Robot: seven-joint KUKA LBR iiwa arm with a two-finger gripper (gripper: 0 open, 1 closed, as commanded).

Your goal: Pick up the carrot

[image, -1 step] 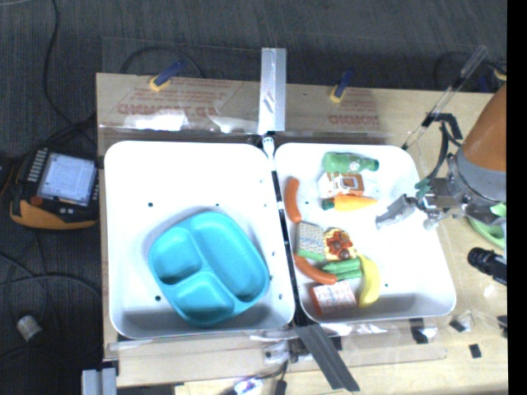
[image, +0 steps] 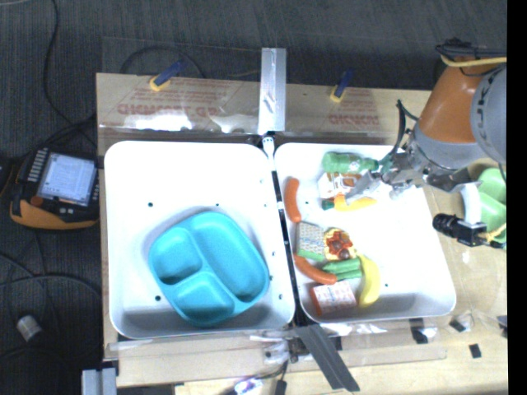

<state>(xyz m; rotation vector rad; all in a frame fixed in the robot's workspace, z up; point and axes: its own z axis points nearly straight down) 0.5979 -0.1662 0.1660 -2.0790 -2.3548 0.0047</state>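
Grey claw point(image: 385, 178): at the end of the orange-banded arm, low over the upper part of the right bin point(image: 412, 245); open or closed, cannot tell from this slant.
Just beside claw: green packet point(image: 347, 163) to its left, small carton point(image: 332, 189) and yellow piece point(image: 356, 204) below-left; nothing visibly gripped.
Carrot point(image: 291, 200): well apart from the claw, across the green packet and carton, lying against the right bin's left wall next to the divider, long axis running along that wall.
Carrot looks: slim orange stick, smooth, deeper red-orange toward its lower end, no green top to be seen; likely hard and a little slippery.
Lookalike: second red-orange stick point(image: 315, 271) lower in the same bin, pressed against a green vegetable point(image: 342, 266) near the banana point(image: 370, 280); not to be confused with the target, though hard to tell apart at this size.
Step in hand: lift clear of the clutter, travel left to the wall, come down over the carrot's middle.
Doing it well: turn the wrist to close across the carrot's width, not along it; allow room on the wall side; centre the grip to prevent tipping.
Risk: wall blocking the outer side, or the carrot rolling away.
Further out: blue divided plate point(image: 210, 266) in the left bin, not involved.
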